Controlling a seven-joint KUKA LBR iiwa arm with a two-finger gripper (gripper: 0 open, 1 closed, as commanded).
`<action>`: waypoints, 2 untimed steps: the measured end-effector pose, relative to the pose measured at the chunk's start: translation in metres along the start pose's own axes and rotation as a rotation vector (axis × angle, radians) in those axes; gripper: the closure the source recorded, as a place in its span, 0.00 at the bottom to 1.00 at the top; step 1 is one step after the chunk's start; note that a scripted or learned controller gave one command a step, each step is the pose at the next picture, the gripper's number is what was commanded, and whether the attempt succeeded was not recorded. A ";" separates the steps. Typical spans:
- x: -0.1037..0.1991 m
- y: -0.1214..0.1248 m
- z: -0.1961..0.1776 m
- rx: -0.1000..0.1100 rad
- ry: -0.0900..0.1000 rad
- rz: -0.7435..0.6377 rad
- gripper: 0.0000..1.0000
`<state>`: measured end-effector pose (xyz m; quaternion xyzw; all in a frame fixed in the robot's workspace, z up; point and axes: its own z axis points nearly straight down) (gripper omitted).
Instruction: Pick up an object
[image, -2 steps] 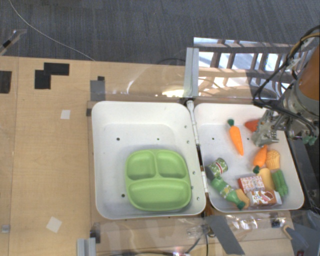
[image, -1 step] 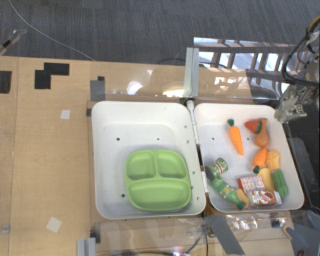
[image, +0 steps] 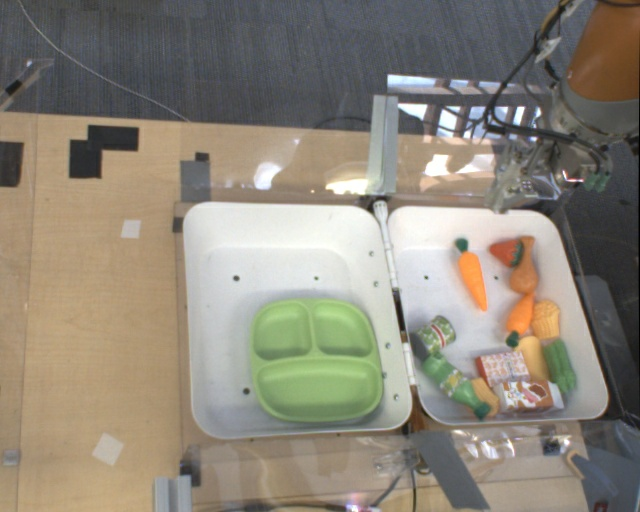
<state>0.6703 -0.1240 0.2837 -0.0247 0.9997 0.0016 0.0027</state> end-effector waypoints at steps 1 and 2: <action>-0.002 0.017 -0.088 0.004 -0.013 0.172 1.00; 0.028 -0.025 -0.009 0.005 -0.003 -0.078 1.00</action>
